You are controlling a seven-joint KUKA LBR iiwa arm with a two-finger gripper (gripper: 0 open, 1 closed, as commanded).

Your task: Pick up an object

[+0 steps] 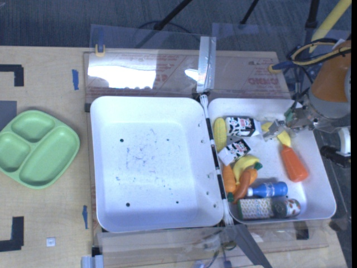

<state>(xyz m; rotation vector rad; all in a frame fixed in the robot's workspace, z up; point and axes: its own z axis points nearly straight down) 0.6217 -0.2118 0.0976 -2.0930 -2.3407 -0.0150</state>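
the jaws [279,128], grip state unclear, hover beside an orange carrot [294,163] and cow-print cartons [241,126].

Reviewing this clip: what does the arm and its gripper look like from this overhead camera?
The arm enters from the right: a rounded grey body with a broad orange band above the wrist. Yellow and blue cables loop just above it. The gripper is a small metallic grey assembly with dark parts at the arm's tip, over the right bin.
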